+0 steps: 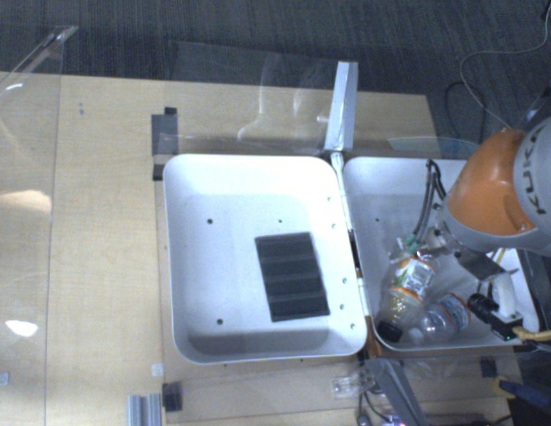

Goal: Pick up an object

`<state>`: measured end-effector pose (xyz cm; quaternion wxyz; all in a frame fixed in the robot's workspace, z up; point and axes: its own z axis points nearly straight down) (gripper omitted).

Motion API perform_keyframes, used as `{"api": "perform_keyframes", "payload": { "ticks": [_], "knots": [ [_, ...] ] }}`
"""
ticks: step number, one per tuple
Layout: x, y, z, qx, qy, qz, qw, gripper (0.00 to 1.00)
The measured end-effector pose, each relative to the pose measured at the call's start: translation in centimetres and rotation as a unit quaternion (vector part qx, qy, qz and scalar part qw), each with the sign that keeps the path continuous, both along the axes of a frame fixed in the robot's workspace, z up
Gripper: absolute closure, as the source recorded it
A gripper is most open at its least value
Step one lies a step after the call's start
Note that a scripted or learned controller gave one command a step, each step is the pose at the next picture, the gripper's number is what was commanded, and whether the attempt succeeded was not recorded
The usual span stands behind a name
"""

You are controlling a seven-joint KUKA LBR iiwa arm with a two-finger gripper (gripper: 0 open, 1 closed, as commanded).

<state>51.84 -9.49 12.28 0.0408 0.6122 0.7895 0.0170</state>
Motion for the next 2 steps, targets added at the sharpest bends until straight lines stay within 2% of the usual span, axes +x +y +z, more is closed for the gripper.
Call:
{"api": "perform_keyframes", "payload": {
  "ticks": [1,2],
  "knots": [
    [1.5,-0.1,-2.8,0.0117,0.019,-0.112,0.9935,1.00],
    [5.8,1.4,6.3,0.0115,0.039,-0.002,0.9992,1.00]
  ]
}}
